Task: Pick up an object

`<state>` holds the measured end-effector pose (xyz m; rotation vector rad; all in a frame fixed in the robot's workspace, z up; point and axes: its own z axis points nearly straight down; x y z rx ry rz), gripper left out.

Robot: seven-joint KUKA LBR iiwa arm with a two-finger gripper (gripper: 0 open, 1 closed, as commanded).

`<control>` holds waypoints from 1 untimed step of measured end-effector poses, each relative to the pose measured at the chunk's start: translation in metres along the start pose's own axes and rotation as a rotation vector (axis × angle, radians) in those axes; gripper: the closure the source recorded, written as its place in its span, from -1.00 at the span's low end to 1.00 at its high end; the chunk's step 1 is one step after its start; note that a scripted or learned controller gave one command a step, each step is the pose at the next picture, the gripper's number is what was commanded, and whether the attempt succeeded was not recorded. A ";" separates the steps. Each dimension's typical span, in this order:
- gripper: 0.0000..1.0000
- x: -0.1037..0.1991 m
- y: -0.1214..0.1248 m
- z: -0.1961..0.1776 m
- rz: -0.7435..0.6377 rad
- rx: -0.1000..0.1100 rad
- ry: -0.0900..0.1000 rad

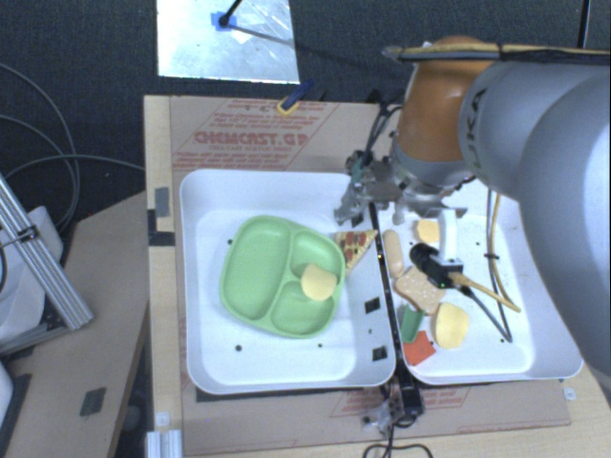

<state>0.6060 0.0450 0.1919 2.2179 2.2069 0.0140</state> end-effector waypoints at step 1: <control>-1.00 -0.070 -0.091 0.007 0.003 0.020 0.001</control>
